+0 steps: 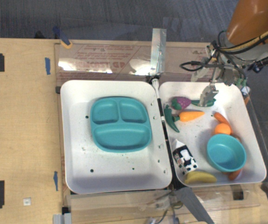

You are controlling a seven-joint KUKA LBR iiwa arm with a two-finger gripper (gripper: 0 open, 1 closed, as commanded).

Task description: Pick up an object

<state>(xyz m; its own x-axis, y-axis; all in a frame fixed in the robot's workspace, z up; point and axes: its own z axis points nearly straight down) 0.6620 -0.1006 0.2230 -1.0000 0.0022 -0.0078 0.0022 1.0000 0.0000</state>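
Arm (253,13): grey with orange band, reaching in from the right, over the far edge of the right bin.
Pincer (209,97): hangs low over the far part of the right bin (255,125), tips just beside the purple toy; whether spread or pressed together, cannot tell.
Purple toy (183,102): lies with green leaves, far left of the right bin, near the pincer.
Toy carrot (190,116): orange, green top, lying just in front of the purple toy.
Teal bowl (225,153): upright, near right part of the right bin; small orange pieces (222,123) at its far rim.
Toy cow (185,157): black and white, near left of the bin.
Toy banana (200,177): yellow, at the near wall.
Left bin (73,139): carries a teal divided plate (120,124).
Writing: red print on the cardboard strip (101,59) behind the bins, too faint to read.
Surface (17,125): light wood, with blue tape marks.
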